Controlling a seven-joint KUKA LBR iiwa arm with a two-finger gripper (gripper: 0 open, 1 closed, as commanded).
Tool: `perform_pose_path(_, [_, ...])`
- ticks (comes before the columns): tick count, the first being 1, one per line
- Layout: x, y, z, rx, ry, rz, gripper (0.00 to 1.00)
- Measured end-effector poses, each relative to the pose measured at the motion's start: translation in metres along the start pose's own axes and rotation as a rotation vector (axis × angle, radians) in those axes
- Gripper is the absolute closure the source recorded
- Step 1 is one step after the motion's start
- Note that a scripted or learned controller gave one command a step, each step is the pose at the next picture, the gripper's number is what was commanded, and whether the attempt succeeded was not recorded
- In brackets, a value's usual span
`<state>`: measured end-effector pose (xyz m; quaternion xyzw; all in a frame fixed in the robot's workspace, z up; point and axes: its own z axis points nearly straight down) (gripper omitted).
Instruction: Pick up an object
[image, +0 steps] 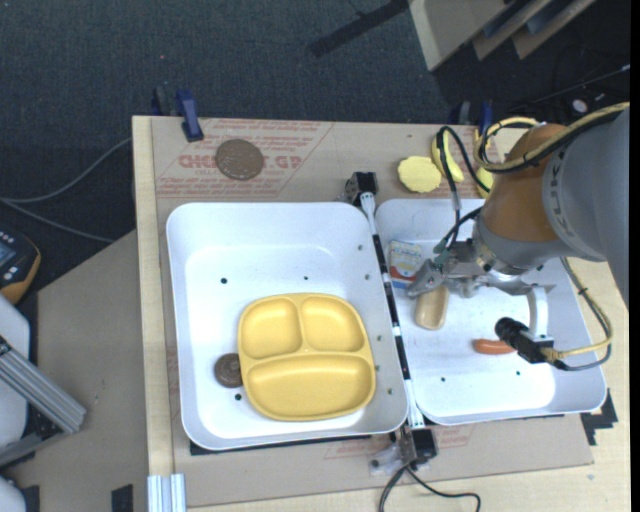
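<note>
The camera view looks down at a slant on a tabletop carrying two shallow white bins side by side. In the left bin a yellow divided plate lies flat with its three compartments up, and a small brown round piece sits just beside its left edge, partly tucked under the plate's rim. The grey arm with its orange band reaches in from the right and covers much of the right bin, hiding that bin's upper right part. The jaws hang low over the bin's upper left area, but they are dark, small and mixed with cables, so I cannot tell whether they are open or closed, nor whether anything sits between them. Just below them a tan, rounded object lies on the bin floor, its upper end close to or touching the jaws. A pale packet with red and blue print lies beside them, partly covered. Further right an orange, carrot-like object is half hidden by a black cable fitting. On the tabletop beyond the bins lie a brown disc and a yellow lump
</note>
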<state>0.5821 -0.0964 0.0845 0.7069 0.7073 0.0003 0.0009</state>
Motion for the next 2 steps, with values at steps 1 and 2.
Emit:
perform_pose_path(1, [0.005, -0.021, 0.000, 0.006, 0.003, 0.002, 0.00])
perform_pose_path(2, [0.005, -0.020, -0.010, 0.003, 0.001, 0.001, 1.00])
